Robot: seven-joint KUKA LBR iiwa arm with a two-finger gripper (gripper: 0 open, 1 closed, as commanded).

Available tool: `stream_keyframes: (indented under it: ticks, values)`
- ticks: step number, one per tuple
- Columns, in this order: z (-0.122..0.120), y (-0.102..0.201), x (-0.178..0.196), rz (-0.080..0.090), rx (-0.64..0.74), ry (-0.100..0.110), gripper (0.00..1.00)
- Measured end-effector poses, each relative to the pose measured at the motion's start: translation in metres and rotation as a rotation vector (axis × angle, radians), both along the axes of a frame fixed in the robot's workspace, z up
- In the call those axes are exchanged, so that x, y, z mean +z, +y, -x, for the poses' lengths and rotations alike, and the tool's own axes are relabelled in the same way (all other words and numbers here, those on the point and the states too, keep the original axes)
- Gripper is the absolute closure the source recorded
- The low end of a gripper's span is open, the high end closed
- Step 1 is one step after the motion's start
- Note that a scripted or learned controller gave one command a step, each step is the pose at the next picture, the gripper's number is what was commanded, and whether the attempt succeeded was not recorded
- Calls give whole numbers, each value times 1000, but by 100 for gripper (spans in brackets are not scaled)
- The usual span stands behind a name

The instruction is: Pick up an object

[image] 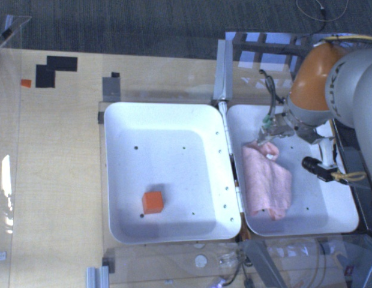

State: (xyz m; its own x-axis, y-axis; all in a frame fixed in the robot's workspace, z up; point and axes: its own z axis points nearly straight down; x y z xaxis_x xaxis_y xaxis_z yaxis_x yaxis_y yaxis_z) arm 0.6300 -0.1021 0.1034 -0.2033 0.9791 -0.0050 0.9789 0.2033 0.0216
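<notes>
A pink folded cloth (267,186) lies in the right bin (330,218), running from its middle toward the near wall. My gripper (268,135) hangs over the cloth's far end, right at its upper corner, which rises toward it in a small peak. The arm's orange band (312,77) and grey body come in from the right above the bin's far corner. A small orange cube (153,202) rests in the left bin (132,125), near its front left part, far from the gripper.
A metal divider (229,161) runs between the two bins. A black cable connector (318,168) hangs over the right bin's right side. Black and orange markers (51,71) sit on the wooden bench at the far left.
</notes>
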Motion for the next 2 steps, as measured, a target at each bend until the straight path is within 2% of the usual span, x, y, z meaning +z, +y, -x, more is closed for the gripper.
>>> stream_keyframes:
  ticks: [1, 2]
  values:
    - [0, 0, 0, 0, 0, 0, 0]
    - [10, -17, -14, -2, -86, 10, 0]
